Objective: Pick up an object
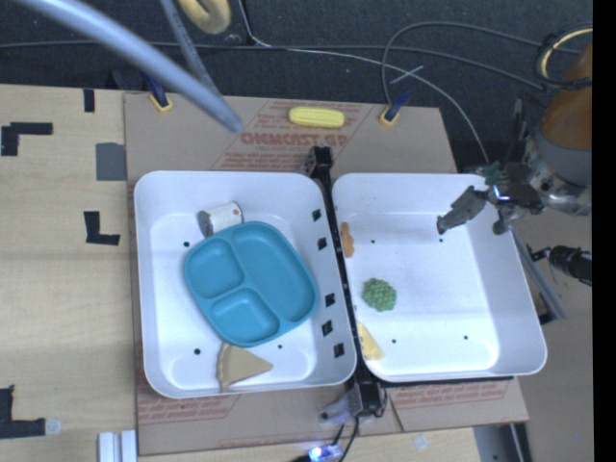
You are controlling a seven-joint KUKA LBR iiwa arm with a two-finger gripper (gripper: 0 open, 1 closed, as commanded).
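My gripper hangs over the right bin's far right corner, open, with nothing between its dark fingers. A green broccoli-like piece lies in the middle-left of that bin, well to the lower left of the gripper. A small orange piece rests against the bin's left wall, and a yellow wedge sits in its near left corner. In the left bin lie a blue divided plate, a small white cup on its side and a tan wedge.
A yellow banana-like object lies on the cardboard behind the bins. A grey pole crosses the upper left. Cables run over the dark backdrop behind the right bin. A black divider separates the bins.
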